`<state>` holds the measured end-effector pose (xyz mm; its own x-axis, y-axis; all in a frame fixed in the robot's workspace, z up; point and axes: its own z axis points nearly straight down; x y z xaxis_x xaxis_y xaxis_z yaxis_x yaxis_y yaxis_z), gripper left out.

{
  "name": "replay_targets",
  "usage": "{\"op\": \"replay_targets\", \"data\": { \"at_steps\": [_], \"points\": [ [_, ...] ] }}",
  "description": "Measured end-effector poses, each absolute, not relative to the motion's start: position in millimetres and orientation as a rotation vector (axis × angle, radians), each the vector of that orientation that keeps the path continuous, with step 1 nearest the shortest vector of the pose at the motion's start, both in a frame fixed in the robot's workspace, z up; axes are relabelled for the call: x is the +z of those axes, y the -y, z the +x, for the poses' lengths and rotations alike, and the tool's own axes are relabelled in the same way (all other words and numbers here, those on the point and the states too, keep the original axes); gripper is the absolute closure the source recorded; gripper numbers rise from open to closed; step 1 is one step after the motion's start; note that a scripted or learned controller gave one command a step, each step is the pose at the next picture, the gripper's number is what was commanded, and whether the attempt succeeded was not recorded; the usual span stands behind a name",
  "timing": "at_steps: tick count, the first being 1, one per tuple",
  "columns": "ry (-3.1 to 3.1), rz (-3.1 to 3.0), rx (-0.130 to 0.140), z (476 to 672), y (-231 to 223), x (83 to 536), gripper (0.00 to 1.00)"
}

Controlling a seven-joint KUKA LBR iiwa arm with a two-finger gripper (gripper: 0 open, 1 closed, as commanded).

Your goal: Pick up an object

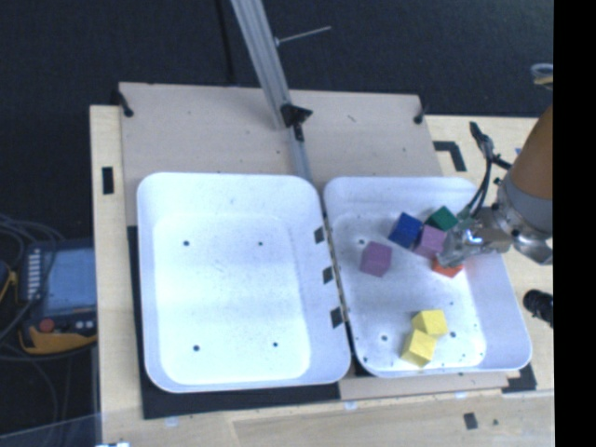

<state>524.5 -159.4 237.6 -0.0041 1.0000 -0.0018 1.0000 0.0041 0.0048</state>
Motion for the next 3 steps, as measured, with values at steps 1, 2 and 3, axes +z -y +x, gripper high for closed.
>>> {"op": "replay_targets", "data": {
  "at_steps": [1, 2, 3],
  "points": [
    [-2.229, 2.211, 0.006, 527.2, 105.4, 247.9, 1.0],
    [-2.23, 2.214, 0.002, 523.3, 56.8, 244.6, 1.0],
    [-2.23, 2.215, 0.001, 522.2, 9.1, 238.8, 1.0]
  ]
}}
